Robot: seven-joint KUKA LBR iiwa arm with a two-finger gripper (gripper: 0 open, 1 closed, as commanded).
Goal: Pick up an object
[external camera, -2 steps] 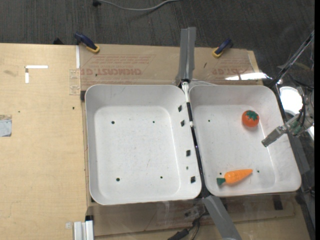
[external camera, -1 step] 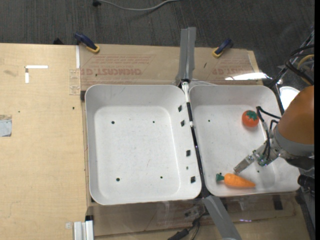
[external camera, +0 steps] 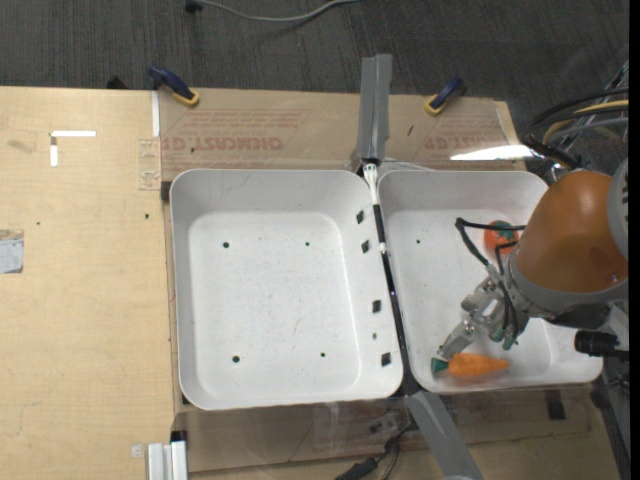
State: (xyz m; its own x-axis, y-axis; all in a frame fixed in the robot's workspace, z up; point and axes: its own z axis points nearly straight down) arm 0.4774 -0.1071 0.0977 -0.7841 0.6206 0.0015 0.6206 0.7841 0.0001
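Two white bins (external camera: pixel 270 193) on plywood bench (external camera: pixel 80 268) (grey carpet beyond); tool (external camera: pixel 462 340) state unclear.

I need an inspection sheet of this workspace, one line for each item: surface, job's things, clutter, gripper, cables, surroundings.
Surface: wooden bench bearing two white bins side by side, left bin and right bin.
Job's things: orange carrot-like object with a green end, lying at the near edge of the right bin; a second orange-red object partly hidden behind the arm.
Clutter: nothing seen inside the left bin; white tape marks on the bench.
Gripper: gripper low in the right bin, just above the carrot-like object; state of the jaws cannot be told.
Cables: black cable beside the wrist; cables on the floor.
Surroundings: dark carpet; two clamps on cardboard.
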